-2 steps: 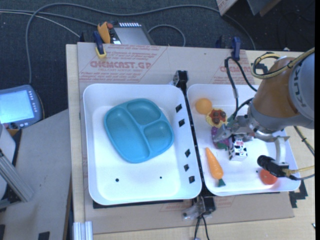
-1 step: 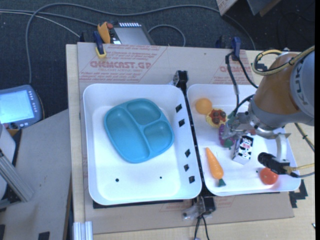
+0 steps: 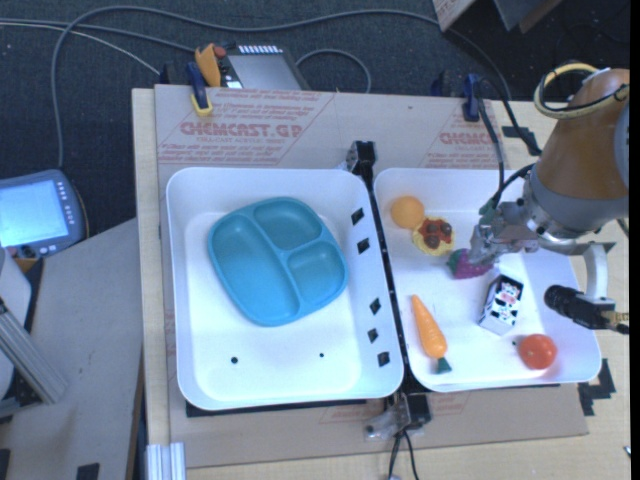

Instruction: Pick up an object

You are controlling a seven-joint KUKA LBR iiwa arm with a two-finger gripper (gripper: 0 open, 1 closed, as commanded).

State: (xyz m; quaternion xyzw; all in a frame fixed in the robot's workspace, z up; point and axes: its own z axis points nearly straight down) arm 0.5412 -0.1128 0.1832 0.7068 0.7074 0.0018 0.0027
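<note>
A: Looked down from the camera view. Saw the two-finger gripper [image 3: 487, 246] low inside the right white bin [image 3: 480, 358], towards its far edge, right over a small purple toy lump [image 3: 462, 264].

B: Gripping it?

A: Could not tell. Wrist housing hid the tips, so open or closed went unjudged. Saw nothing lifted; the purple lump lay on the bin floor, partly under the tool.

B: Took that lump for the likeliest target, then. Neighbours?

A: Crowded. Found a yellow dish of red berries [image 3: 434, 235] touching or just beside the lump on the side towards the left bin, and a round orange ball [image 3: 406, 211] just beyond it towards the far edge. Spotted a white carton with black markings [image 3: 502, 303] near, on the front-edge side.

B: Judged the risk there: might close on the dish rim along with the lump, or shove both away and come up with nothing. Could also pinch the lump off-centre and drop it on the rise.

A: Agreed. Might clip the carton too if swung towards the front edge. Counted the orange plastic carrot [image 3: 430, 328] and the red tomato [image 3: 538, 351] near the front edge as safely apart, likewise the blue divided plate [image 3: 278, 258] in the left white bin [image 3: 280, 363].
</note>
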